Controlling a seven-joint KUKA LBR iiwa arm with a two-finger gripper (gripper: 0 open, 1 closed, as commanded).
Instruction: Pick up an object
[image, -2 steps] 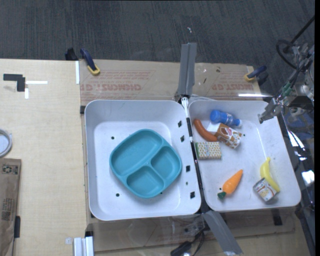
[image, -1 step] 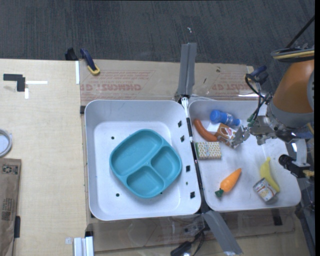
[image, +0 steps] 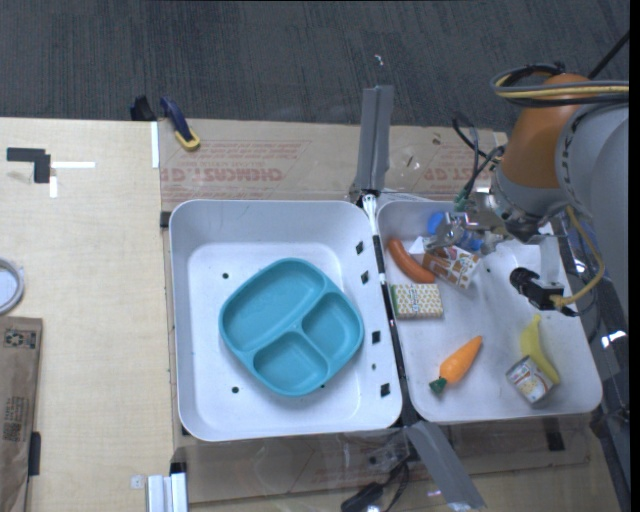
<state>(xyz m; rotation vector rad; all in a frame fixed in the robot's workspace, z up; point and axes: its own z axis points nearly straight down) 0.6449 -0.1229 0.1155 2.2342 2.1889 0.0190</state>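
Note:
The right bin (image: 490, 405) holds a red sausage (image: 408, 260), a small red-and-white patterned box (image: 458, 270), a tan checked block (image: 417, 300), a carrot (image: 460, 360), a banana (image: 535, 345) and a small can (image: 528, 381). My gripper (image: 453, 236) hangs low at the back of this bin, right above the patterned box and just right of the sausage. A blue item (image: 437, 221) lies partly hidden behind the gripper.
The left bin (image: 190, 300) carries a teal three-compartment plate (image: 290, 325). A black part (image: 530, 284) of the arm's cabling hangs over the right bin's right side. A grey post (image: 375, 140) stands behind the divide between the bins.

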